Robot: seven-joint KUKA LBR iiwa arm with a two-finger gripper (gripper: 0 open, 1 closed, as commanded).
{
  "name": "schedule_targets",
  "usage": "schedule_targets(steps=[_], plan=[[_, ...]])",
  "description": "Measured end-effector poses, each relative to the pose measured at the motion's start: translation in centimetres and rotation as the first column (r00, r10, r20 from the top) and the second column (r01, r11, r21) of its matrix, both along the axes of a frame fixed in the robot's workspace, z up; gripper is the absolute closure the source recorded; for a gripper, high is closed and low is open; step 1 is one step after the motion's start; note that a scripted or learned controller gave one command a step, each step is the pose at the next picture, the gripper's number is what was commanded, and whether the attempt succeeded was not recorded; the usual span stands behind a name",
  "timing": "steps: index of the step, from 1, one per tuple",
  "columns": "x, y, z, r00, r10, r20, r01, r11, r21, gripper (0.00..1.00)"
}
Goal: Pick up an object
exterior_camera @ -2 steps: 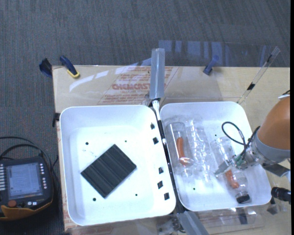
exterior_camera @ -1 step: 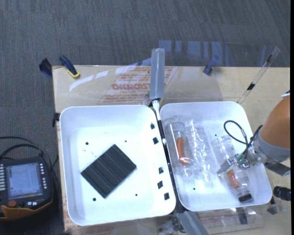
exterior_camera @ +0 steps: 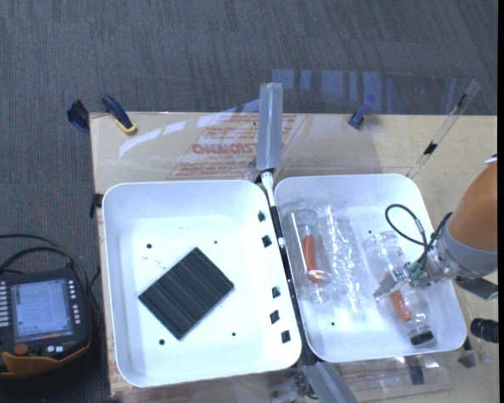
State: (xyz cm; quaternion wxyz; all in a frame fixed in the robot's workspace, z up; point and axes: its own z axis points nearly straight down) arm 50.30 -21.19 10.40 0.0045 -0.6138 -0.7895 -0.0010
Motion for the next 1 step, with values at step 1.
schedule_targets(steps=[1], plan=[[4.21, 9.58, 6.26, 1.000, -0.022, 0.002, 0.022, 1.000, -0.005, 1.00]])
